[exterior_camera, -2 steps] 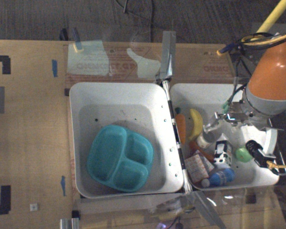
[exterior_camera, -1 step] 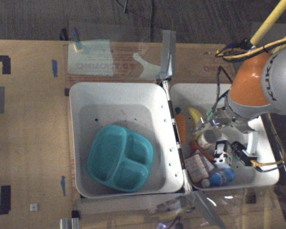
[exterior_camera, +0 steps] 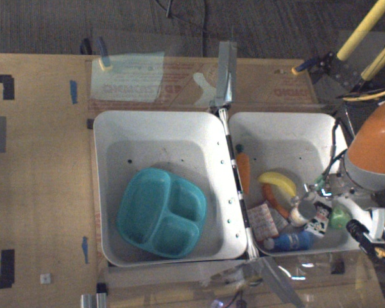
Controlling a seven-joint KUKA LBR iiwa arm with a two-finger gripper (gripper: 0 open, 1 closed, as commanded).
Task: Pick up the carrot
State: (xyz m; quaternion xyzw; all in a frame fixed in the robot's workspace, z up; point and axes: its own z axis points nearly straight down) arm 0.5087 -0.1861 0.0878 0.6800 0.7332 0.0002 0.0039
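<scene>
1. The carrot (exterior_camera: pixel 243 171) lies in the right bin (exterior_camera: pixel 289 126), against its left wall.
2. The end effector (exterior_camera: pixel 321 215) sits low at the bin's right side; its state cannot be told.
3. A banana (exterior_camera: pixel 279 182) lies near the carrot.

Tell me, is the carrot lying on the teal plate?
No. The carrot lies in the right bin by its left wall; the teal plate is in the left bin.

The arm (exterior_camera: pixel 372 153) is cut off by the right edge, and its wrist covers the right bin's (exterior_camera: pixel 279 124) far corner. The gripper (exterior_camera: pixel 321 207) is a blur – finger position unreadable – hiding part of the small clutter (exterior_camera: pixel 289 226) beneath it
</scene>
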